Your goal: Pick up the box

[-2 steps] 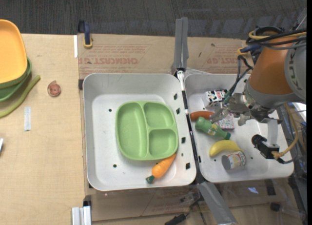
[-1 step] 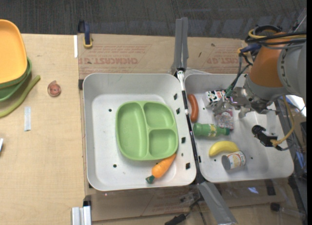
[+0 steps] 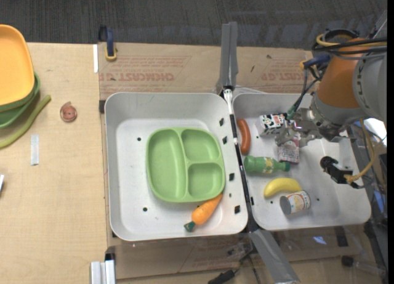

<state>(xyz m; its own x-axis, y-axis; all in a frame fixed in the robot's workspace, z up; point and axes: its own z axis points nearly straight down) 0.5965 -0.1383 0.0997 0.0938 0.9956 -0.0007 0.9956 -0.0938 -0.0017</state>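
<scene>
The box (image 3: 271,121) is small, white with black patches, and lies near the back of the right bin (image 3: 345,212). My gripper (image 3: 289,143) hangs low over that bin, just right of the box and slightly nearer the front, close against its right end. The grey wrist and orange band (image 3: 342,84) rise behind it toward the right. Whether the box is touched by the gripper is unclear from this angle.
In the right bin lie a red sausage (image 3: 245,135), a green bottle (image 3: 265,165), a banana (image 3: 282,186) and a can (image 3: 295,202). The left bin (image 3: 123,172) holds a green divided plate (image 3: 185,164) and a carrot (image 3: 205,211). Orange plates (image 3: 13,73) sit far left.
</scene>
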